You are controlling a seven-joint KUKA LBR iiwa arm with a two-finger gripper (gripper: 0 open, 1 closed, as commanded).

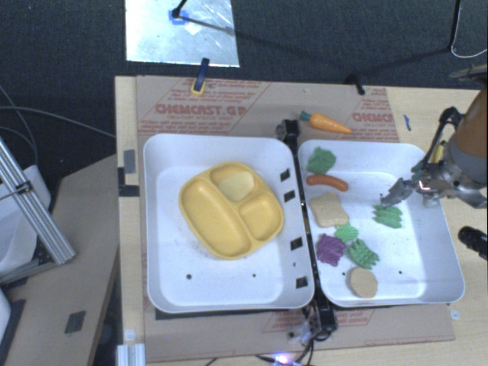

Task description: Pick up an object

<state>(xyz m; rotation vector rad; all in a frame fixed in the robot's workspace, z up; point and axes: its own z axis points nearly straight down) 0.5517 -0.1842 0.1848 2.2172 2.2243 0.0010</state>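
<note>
My gripper (390, 197) reaches in from the right over the right bin (427, 158), its fingertips just above a green leafy piece (388, 216). Nothing shows between the fingers. In the same bin lie another green leafy piece (321, 160), a red sausage (327, 181), a tan bread slice (329, 209), a purple piece (330, 248), a green piece (347, 232), a further green piece (362, 253) and a tan round piece (362, 282).
A yellow divided plate (229, 209) lies in the left bin (164, 280). An orange carrot (325, 123) rests on the cardboard behind the bins. A metal frame (30, 212) stands at the far left.
</note>
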